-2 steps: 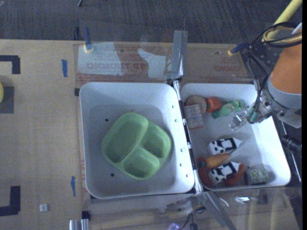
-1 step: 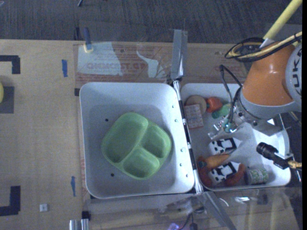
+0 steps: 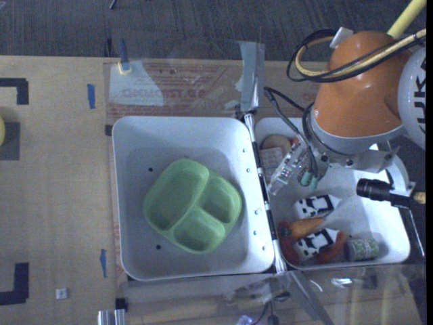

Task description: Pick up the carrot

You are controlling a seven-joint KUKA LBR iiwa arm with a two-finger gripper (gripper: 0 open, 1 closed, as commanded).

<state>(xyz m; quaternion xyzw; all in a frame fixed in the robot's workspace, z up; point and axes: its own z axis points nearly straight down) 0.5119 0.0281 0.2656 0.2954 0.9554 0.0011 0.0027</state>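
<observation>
1. Orange and slim, the carrot (image 3: 306, 227) lies in the right bin (image 3: 399, 249), wedged between two black-and-white cow toys (image 3: 315, 206), so a clean approach looks tight.
2. A small green can (image 3: 362, 249) and a reddish piece sit just beside it, crowding the near wall.
3. The tool (image 3: 308, 170) hangs low over the bin's upper part, apart from the carrot; whether it is released or clenched I cannot tell, and nothing shows in its grip.
4. The left bin (image 3: 135, 141) carries a green divided tray (image 3: 193, 204), out of the way.
5. Both bins rest on a pale wooden tabletop (image 3: 54, 181) marked with blue tape; dark carpet lies beyond.
</observation>
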